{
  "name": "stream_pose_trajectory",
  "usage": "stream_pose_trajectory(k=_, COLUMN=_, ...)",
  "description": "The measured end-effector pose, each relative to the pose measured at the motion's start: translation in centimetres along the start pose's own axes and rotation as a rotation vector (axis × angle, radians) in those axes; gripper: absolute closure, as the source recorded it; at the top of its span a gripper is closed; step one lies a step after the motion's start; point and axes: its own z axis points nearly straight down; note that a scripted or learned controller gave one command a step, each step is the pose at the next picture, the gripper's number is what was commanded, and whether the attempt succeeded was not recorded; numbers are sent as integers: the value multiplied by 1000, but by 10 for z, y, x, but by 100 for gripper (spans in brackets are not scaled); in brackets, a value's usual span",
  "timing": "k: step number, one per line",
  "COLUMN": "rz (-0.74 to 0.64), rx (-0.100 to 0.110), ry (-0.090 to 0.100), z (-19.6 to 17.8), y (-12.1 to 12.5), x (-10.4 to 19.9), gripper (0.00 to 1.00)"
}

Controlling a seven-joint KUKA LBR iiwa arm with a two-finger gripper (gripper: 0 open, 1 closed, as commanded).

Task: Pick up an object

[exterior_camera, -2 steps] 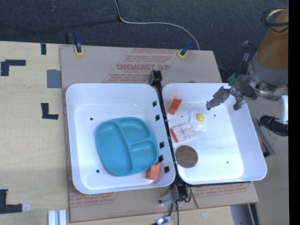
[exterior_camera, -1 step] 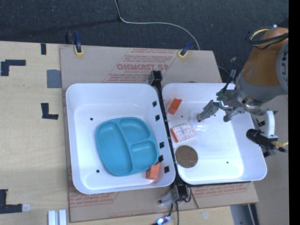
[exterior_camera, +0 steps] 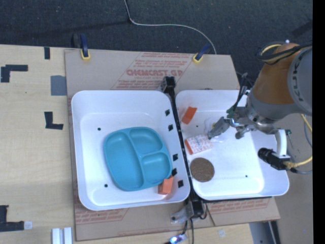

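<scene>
The right bin (exterior_camera: 254,187) holds an orange block (exterior_camera: 188,115) near its back left, a white and red packet (exterior_camera: 198,145) by its left wall, and a brown round disc (exterior_camera: 202,169) in front of that. A clear, faint item (exterior_camera: 212,124) lies just right of the orange block. My gripper (exterior_camera: 216,130) hangs low over the bin, its tip just right of the packet and above it in the view. The left bin (exterior_camera: 81,136) holds a blue divided plate (exterior_camera: 137,157) and a small orange block (exterior_camera: 165,186) at the plate's front right.
A black divider strip (exterior_camera: 175,136) runs between the two bins. Both bins rest on a cardboard sheet (exterior_camera: 147,72) held by clamps at its back edge. A white cable (exterior_camera: 167,27) loops across the dark floor behind. The arm's body (exterior_camera: 277,93) covers the right bin's back right corner.
</scene>
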Motion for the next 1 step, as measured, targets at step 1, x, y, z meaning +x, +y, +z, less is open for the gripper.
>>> stream_pose_trajectory(k=1, rz=0, rx=1, ry=0, z=48, y=3, x=-6, gripper=0)
